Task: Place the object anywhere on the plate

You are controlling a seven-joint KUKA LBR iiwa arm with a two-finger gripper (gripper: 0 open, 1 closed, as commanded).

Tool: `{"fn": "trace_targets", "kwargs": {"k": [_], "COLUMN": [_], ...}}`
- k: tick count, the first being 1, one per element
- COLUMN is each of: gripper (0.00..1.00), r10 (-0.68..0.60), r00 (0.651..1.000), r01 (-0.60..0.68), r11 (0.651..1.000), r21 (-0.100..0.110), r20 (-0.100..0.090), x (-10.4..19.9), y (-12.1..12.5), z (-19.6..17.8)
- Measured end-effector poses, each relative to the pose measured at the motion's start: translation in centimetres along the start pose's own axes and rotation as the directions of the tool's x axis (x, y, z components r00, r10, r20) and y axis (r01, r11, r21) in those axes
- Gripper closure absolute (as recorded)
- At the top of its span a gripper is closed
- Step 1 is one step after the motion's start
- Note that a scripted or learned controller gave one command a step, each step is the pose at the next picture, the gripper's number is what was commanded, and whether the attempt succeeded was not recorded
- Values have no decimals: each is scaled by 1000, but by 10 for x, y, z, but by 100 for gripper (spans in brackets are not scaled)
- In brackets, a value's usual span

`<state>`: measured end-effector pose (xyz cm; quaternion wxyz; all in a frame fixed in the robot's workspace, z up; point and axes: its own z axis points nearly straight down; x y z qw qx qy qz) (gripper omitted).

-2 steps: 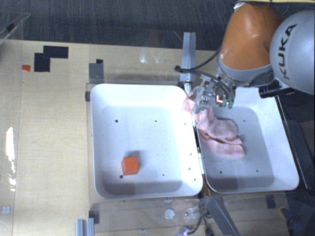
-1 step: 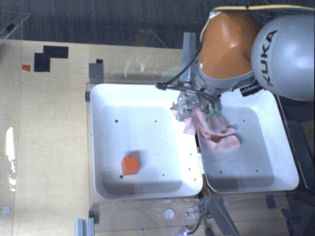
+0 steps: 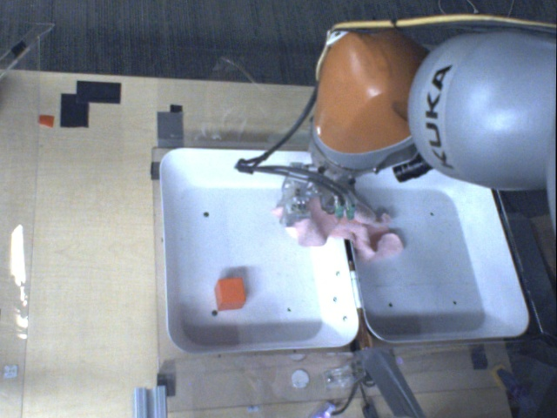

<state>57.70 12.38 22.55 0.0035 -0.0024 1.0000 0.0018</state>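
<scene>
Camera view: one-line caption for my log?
Arm's claw over pink object straddling both bins' shared edge; orange block in left bin.

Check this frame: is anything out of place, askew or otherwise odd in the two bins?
Yes. A pink floppy object lies draped across the seam where the left bin and right bin meet, part in each, just under the gripper. An orange block sits alone in the left bin. I can make out no plate.
</scene>
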Motion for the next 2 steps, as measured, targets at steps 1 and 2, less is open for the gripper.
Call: {"fn": "trace_targets", "kwargs": {"k": [1,2], "gripper": [100,0], "r10": [-1,-1], "r00": [1000,1000], "r01": [1,1], "r11": [1000,1000], "r21": [0,0], "r20": [-1,0], "x": [18,18], "y": [48,48], "z": [2,2]}}
